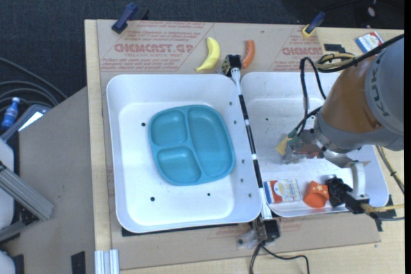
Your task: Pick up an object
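The gripper (297,149) sits low in the right-hand bin (275,106), right of the frame's centre, hung from the grey and orange arm (359,106) that fills the right side of the picture. From where I stand I cannot tell how far open it is, or whether it has hold of anything; the wrist hides its working end.

Just at its left edge there is a small yellow thing (282,146) on the bin floor, touching the gripper or very nearly so. That looks like the object being gone for. Lower in the same bin, along the bottom wall, lie a red-and-white packet (282,190) and an orange object (314,195) just beside it, both apart from the gripper.

The left bin (128,138) holds a blue divided plate (191,144) in its middle. Above the bins, on the board at upper centre, rest a banana (209,54) and a small orange piece (248,53).

I would judge this to be the grasp step: the tool is at picking height beside its target, with nothing lifted yet as far as I can see. The next move calls for closing squarely on the yellow thing, which seems off to one side rather than centred, and then a straight lift. If the closing misses, the thing may simply get nudged aside.
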